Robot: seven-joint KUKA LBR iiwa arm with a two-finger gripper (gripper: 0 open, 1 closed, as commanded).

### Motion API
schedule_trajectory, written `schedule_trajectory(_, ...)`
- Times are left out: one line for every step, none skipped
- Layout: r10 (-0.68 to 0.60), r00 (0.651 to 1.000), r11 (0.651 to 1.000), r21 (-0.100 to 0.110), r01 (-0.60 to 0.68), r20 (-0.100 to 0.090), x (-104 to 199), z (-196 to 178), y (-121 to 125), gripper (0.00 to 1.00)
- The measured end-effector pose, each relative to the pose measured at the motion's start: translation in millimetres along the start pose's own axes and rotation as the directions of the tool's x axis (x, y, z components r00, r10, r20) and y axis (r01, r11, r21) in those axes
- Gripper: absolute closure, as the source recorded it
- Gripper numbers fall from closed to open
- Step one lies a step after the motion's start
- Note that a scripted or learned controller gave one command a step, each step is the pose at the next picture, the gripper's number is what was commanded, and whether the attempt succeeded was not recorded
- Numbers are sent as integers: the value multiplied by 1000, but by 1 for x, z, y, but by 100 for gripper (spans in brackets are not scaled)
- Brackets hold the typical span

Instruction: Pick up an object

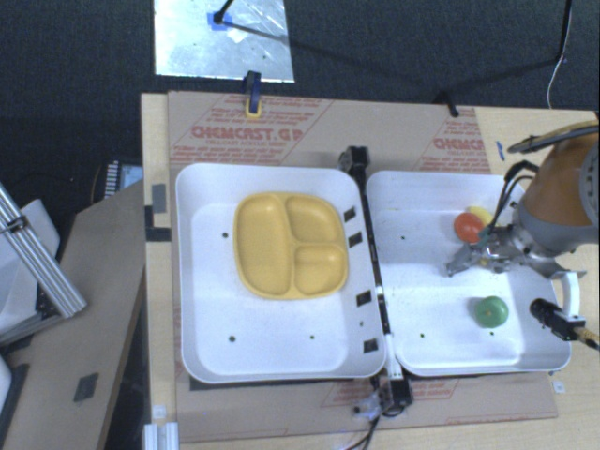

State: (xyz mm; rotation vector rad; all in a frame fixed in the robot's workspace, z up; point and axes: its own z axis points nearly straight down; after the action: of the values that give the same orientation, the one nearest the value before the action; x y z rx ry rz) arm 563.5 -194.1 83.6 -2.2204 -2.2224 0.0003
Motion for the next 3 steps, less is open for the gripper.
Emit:
schedule_trajectory(1, 1000, 1000, -4, -1, 2, -1, -13, 1, 100)
schedule_trajectory(-4, 1000, 1000, -7, 4, 2, 4, -76, 5, 100)
schedule_trajectory(-5, 1000, 1000, -6, 5, 2, 6, -120, 9, 100)
